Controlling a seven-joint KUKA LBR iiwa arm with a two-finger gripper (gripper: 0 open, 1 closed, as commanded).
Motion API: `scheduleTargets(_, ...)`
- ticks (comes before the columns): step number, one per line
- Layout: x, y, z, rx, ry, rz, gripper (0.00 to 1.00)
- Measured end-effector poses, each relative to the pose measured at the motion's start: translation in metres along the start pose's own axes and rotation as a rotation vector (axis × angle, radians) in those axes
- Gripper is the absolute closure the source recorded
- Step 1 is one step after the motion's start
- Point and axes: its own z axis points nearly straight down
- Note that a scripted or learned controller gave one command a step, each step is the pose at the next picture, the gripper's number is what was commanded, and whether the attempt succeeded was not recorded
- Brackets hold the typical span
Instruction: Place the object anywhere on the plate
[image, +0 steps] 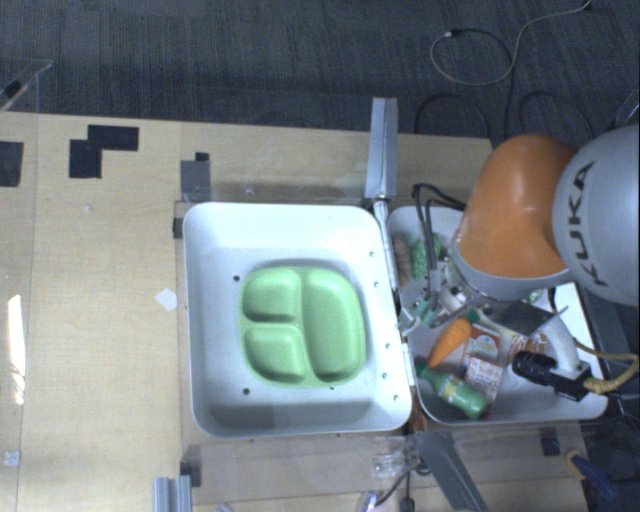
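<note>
The plate (302, 325), green with three compartments, sits in the middle of the left bin (215, 400) with nothing on it. Across the shared edge, the right bin (590, 405) holds a heap of small items along its near edge: an orange carrot (450, 342), a green bottle (458, 396) and a printed packet (486, 362). The arm (540, 215) hangs over that bin's middle, and its bulk hides the gripper, so I cannot tell its state. The step in hand looks like picking; a clean vertical descent onto one separate item, probably the carrot, should avoid dragging its neighbours.
</note>
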Motion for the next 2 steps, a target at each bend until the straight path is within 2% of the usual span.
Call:
scheduleTargets(1,0.055,0.081,0.028,0.000,0.001,-0.209,1.00)
scheduleTargets(2,0.099,0.060,0.019,0.001,0.002,-0.237,1.00)
